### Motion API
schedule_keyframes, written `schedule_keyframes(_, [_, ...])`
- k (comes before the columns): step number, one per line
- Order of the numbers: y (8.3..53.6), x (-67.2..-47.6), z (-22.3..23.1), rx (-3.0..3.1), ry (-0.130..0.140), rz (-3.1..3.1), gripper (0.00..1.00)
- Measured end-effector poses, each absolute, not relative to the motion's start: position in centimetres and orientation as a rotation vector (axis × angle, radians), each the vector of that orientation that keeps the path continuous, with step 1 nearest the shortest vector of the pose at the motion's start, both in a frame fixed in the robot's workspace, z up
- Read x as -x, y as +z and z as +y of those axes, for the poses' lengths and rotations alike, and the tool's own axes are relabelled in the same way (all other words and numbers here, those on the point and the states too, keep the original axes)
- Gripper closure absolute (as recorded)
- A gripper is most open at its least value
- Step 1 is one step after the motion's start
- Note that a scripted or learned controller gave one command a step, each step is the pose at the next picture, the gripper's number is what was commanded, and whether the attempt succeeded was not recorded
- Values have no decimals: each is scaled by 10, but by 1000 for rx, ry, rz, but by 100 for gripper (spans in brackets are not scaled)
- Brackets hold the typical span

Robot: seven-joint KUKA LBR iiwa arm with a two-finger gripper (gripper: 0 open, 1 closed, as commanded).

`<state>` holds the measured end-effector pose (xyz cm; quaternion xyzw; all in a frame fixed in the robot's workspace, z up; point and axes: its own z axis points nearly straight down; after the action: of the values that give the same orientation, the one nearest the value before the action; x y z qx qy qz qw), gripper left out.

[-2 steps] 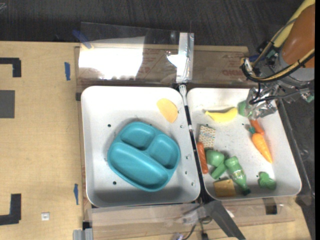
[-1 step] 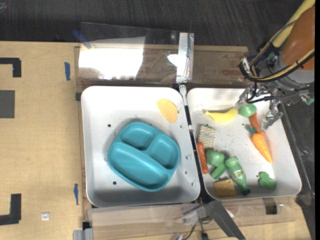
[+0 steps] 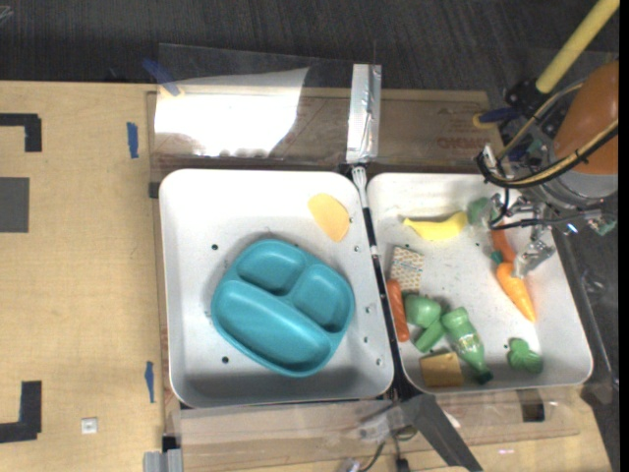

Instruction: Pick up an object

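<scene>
The gripper hangs at three o'clock in the right bin, just above an orange carrot lying on its floor, the jaws' state unclear, so nothing is lifted yet.

Bins: 2 white, left bin, right bin. Teal divided tray: 1. Carrots: 2, and. Yellow pcs: 2, and. Green items: approx 4, small, hard to separate.

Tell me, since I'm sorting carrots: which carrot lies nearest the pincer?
The right carrot, just below the pincer; the other carrot hugs the bin's left wall.
</scene>
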<state>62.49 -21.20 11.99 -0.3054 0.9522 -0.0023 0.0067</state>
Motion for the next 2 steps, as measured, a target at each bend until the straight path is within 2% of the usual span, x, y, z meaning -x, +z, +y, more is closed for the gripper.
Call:
schedule_keyframes(1, [105, -611, -221, 1220, -31, 2859, 0])
schedule_keyframes(2, [101, -584, -221, 1482, -30, 2742, 0])
